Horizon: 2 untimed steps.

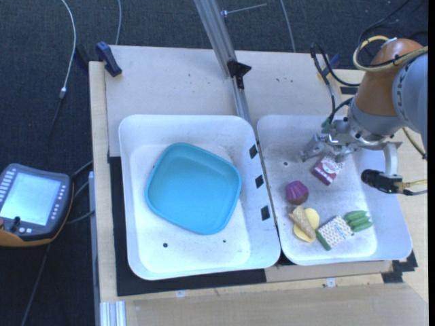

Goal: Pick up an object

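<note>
Toward the far edge of the right bin (384,250), I log my gripper (331,149) directly over the small red packet (326,171), grip state indiscernible.

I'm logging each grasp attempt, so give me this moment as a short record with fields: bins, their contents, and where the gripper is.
left bin: holds a blue plate, lying flat
right bin: holds five small items
items near front: purple round piece, yellow piece, white patterned packet, green pods
item under gripper: red and white packet
gripper: over the right bin's back part, just above the red and white packet
grasp: cannot tell whether the packet is held
</note>
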Motion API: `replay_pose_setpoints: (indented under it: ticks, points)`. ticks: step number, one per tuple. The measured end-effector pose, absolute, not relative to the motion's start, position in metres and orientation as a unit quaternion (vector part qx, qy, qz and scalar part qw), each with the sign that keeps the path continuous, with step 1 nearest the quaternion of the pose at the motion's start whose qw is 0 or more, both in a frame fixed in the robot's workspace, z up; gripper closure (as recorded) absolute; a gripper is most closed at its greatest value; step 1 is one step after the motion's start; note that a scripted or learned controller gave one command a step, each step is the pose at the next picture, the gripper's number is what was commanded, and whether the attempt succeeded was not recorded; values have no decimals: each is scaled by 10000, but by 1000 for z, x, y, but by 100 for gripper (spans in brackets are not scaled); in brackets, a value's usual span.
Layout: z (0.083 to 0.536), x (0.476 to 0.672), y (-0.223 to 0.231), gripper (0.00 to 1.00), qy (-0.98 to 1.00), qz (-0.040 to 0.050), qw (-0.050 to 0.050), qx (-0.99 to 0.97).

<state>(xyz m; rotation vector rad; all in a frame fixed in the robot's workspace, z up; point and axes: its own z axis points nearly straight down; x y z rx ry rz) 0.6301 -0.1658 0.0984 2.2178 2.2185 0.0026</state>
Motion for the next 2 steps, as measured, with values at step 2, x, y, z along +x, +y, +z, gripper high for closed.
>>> replay_pose_setpoints:
  ticks: [2]
  points:
    - [154, 635, -168, 100, 7072, 8, 13, 7071]
